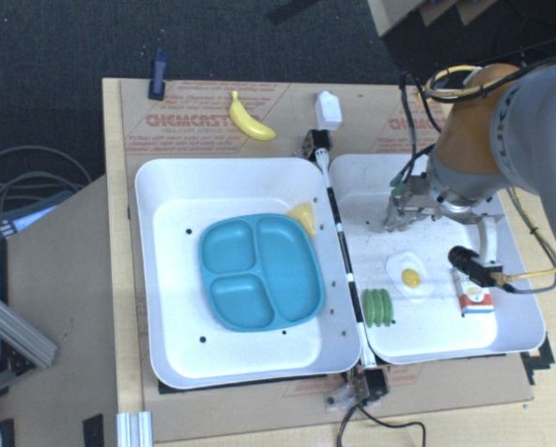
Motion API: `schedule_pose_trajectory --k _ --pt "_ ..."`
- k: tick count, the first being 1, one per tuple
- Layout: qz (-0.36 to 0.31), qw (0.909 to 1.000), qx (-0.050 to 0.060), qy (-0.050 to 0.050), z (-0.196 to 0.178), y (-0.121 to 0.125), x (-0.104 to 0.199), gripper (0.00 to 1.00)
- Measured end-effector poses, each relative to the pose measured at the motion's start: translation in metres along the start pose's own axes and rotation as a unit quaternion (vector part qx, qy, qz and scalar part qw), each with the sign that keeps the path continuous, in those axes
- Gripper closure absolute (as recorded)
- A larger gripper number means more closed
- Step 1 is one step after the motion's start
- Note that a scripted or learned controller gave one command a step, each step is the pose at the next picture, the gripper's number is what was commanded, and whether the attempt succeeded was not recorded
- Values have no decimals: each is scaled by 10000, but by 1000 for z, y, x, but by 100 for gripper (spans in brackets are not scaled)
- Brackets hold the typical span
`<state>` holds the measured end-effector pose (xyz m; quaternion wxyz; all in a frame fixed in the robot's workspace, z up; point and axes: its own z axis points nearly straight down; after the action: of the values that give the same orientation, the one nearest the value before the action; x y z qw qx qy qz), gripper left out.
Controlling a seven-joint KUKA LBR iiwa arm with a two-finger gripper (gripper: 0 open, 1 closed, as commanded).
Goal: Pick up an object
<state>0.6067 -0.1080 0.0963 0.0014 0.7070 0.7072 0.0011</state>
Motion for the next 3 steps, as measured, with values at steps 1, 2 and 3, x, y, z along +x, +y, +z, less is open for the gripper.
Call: schedule_pose_trajectory --k 1,2,3 --pt "1 10000 2 1 0 0 0 0" --pt "6 10000 13 -1 11 -67 14 0" --pt "7 10000 18 -1 11 -91 -18 0"
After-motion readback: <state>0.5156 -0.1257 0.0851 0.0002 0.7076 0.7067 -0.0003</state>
